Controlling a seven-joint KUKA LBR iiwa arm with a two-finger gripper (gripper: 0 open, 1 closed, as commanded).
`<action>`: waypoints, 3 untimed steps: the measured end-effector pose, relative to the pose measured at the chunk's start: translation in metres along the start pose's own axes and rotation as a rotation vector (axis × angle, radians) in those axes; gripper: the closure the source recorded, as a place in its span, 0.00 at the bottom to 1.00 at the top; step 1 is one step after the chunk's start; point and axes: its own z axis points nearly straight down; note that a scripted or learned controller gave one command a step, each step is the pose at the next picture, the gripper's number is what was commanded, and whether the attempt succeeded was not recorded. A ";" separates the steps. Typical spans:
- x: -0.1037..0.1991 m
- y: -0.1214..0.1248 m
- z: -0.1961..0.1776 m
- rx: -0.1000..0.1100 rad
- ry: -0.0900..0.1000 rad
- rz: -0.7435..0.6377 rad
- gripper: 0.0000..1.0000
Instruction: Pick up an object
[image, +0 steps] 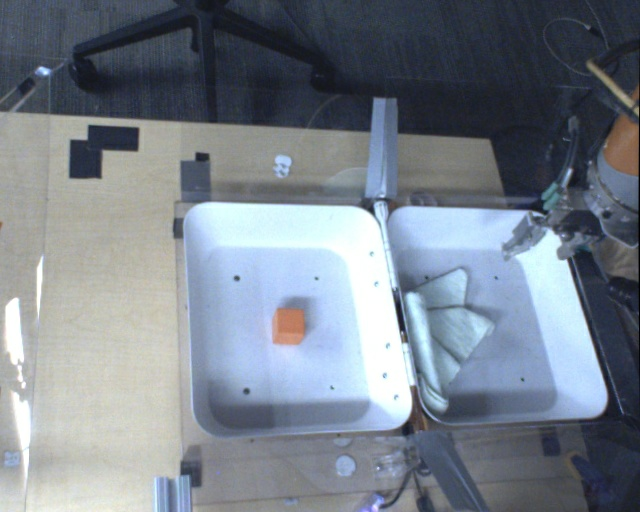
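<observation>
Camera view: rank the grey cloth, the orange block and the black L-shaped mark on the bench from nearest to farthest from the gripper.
From the gripper at the right bin's upper right corner:
1. Grey cloth, crumpled in the right bin, against its left wall.
2. Orange block, middle of the left bin.
3. Black L-shaped mark, on the bench's far upper left, outside both bins.

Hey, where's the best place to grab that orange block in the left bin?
Come straight down on the orange block and close across two opposite flat sides. It sits alone on the left bin's floor, away from the walls, so there is probably room on each side.
</observation>
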 end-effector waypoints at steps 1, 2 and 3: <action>-0.019 -0.015 0.165 -0.003 0.000 0.038 0.00; -0.018 -0.014 0.154 -0.007 0.000 0.036 1.00; -0.010 -0.006 0.075 -0.003 -0.001 0.026 1.00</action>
